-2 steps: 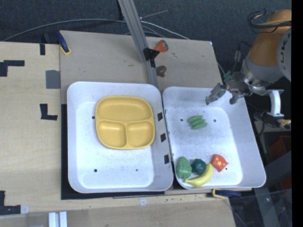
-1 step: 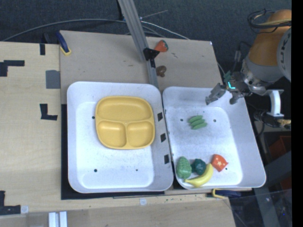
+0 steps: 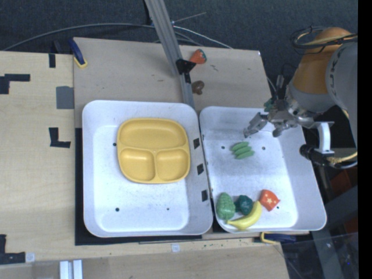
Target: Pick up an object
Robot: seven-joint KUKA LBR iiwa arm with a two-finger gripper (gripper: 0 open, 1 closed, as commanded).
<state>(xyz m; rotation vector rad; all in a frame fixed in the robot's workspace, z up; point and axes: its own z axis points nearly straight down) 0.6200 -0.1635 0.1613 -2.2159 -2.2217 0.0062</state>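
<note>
In the right bin [image 3: 302, 173] a ridged green pod-like toy [image 3: 242, 150] lies near the middle. At the bin's near edge sit a green leafy toy [image 3: 225, 205], a dark teal piece [image 3: 244, 204], a yellow banana [image 3: 249, 218] and a red piece [image 3: 268, 199]. My gripper [image 3: 264, 127] hangs over the far right part of that bin, up and to the right of the green pod, apart from it. Its two fingers are spread with nothing between them.
The left bin [image 3: 99, 173] holds a yellow three-compartment plate [image 3: 154, 149]. A grey pole [image 3: 165, 34] slants across the bench behind the bins, with an orange clip [image 3: 199, 56] beside it. The arm's orange-banded wrist [image 3: 317, 68] enters from the right.
</note>
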